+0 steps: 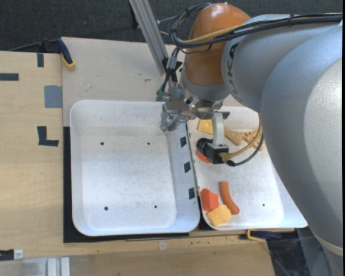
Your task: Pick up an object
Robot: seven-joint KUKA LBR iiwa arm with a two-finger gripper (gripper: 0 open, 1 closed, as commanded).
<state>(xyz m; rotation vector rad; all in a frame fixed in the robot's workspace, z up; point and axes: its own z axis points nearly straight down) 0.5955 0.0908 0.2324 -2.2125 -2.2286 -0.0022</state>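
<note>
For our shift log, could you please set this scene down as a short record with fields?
gripper: over the far right corner of the left bin, next to the right bin
grasp: cannot tell
right bin, near end: orange wedge, yellow block, red sausage
right bin, far end: yellow piece, tan slice

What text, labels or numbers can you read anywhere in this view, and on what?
No text reads clearly.
Dark lettering on the grey arm, beside the orange band: foreshortened, unreadable.
Black tape pieces on the bench: plain marks, no letters.
Dark squares on the white bin wall: no letters.
</note>
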